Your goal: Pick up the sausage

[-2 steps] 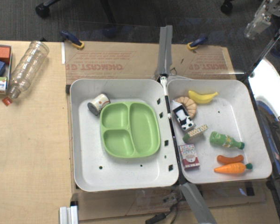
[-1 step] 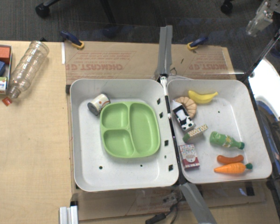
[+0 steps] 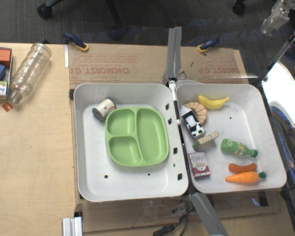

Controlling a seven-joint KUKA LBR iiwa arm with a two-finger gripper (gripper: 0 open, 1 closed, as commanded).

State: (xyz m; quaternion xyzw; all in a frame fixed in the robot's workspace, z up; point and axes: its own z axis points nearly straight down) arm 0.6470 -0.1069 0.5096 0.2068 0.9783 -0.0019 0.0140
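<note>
The sausage (image 3: 242, 167) is a short red-orange piece lying in the right bin (image 3: 265, 117) near its front right corner. It sits just above an orange carrot (image 3: 246, 177) and touches or nearly touches it. My gripper (image 3: 279, 13) is high at the top right of the view, beyond the bins' far edge and well away from the sausage. Nothing is seen held in it.
The right bin also holds a banana (image 3: 214, 101), a croissant (image 3: 196, 111), a black-and-white cow toy (image 3: 192, 123), a small block (image 3: 205, 140), a green bottle (image 3: 238, 148) and a red box (image 3: 199, 164). In the left bin are a green divided plate (image 3: 136, 135) and a can (image 3: 104, 109).
</note>
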